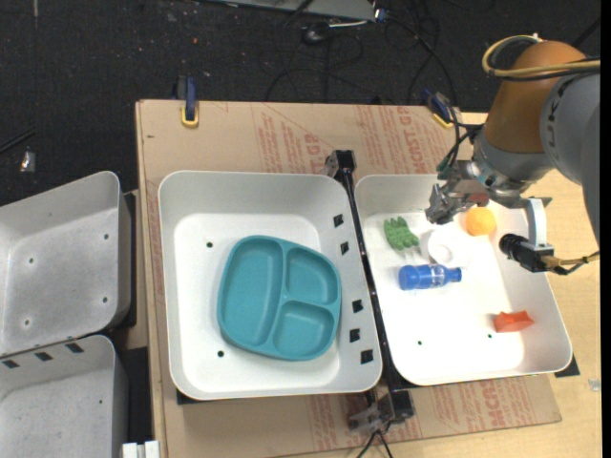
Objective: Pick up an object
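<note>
Claw (444, 203) low over right bin (544, 351), arm bent

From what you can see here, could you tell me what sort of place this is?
Most likely a robotics lab test bench: a robot arm reaches over two white bins clamped to a board, with loose cables on the dark floor.
</note>
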`<move>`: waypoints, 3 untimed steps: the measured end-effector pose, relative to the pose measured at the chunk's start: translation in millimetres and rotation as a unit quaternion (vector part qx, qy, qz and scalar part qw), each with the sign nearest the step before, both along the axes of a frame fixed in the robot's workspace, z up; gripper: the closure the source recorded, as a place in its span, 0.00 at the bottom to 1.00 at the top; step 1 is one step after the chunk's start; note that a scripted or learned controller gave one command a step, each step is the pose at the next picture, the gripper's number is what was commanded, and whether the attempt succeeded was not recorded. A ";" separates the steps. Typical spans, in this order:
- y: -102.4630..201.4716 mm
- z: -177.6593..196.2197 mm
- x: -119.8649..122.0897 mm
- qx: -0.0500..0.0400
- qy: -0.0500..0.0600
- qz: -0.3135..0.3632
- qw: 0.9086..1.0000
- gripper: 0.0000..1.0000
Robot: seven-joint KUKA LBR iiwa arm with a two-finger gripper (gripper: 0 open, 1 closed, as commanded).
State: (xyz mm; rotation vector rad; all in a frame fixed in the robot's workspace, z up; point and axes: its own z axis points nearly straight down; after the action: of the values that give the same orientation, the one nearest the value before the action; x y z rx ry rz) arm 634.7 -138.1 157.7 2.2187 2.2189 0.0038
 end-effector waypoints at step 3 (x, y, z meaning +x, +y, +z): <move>48.5 83.2 8.5 0.001 0.001 0.004 1.000 1.00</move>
State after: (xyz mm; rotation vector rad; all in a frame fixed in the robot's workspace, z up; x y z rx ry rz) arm 643.2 -89.7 240.9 2.2118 2.2292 0.0037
